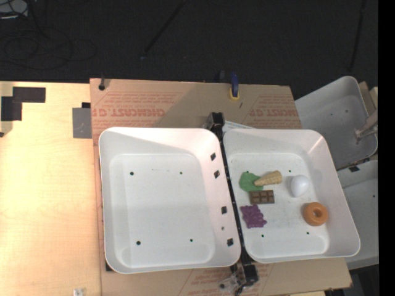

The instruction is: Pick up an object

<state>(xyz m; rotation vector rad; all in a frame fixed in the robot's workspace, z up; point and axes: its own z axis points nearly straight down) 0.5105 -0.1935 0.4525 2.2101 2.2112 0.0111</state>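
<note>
The right bin holds several small objects. A green piece lies beside a tan cone-shaped piece. Just below them sits a brown chocolate bar, and a purple grape bunch lies below that. A white egg-like ball rests to the right, and an orange doughnut lies near the bin's right wall.
The left bin stands beside the right one on a cardboard sheet. A wooden bench top extends to the left. A grey-white machine part rises at the right edge.
</note>
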